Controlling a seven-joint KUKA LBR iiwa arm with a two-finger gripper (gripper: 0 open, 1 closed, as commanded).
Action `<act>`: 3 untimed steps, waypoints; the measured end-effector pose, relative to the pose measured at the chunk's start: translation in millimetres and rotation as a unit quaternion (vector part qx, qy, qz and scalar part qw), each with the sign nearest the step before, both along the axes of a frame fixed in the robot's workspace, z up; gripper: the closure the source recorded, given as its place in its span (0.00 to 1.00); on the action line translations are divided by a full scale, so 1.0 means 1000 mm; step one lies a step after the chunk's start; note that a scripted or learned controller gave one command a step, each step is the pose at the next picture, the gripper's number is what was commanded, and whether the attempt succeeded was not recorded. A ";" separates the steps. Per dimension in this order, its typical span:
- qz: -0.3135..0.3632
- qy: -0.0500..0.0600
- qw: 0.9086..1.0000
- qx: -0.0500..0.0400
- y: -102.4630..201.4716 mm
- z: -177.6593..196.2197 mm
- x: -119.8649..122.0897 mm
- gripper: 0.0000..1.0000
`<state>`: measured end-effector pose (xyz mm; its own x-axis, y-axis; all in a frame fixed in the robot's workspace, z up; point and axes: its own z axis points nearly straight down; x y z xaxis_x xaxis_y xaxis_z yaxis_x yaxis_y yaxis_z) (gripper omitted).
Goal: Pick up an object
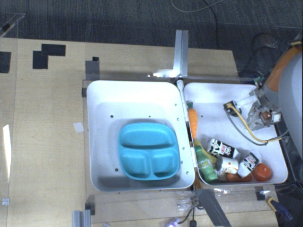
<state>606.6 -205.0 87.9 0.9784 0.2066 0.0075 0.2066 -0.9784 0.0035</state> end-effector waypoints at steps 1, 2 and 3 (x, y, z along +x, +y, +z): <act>0.000 0.000 1.000 0.001 0.039 0.001 -0.017 1.00; 0.000 0.001 1.000 0.001 0.038 0.000 -0.018 0.00; 0.037 0.001 0.999 0.001 0.039 0.083 -0.013 0.00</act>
